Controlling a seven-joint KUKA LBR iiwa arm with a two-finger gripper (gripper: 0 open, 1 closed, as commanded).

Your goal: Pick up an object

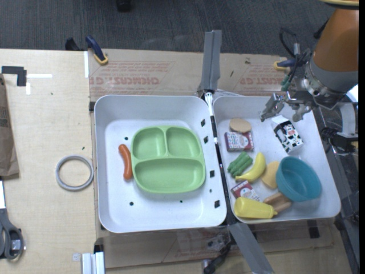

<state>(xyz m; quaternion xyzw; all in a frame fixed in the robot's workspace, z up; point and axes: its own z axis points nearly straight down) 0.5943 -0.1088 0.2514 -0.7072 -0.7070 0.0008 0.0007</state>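
Observation:
My gripper (282, 113) hangs over the back right part of the right bin (328, 213), its fingers spread with nothing between them. Just in front of it lies a black-and-white carton (288, 136), apart from the fingers. Also in this bin are a tan round patty (240, 125), a red packet (238, 142), green beans (239, 164), a banana (255, 168), a blue bowl (298, 179) and a yellow piece (253, 209). The left bin (108, 210) holds a green divided plate (168, 158) and an orange sausage (125, 161).
On the bench left of the bins lie a grey tape ring (74, 172) and scissors (8, 241). A blue clamp (97, 49) sits at the back. A grey divider bar (211, 61) runs between the bins.

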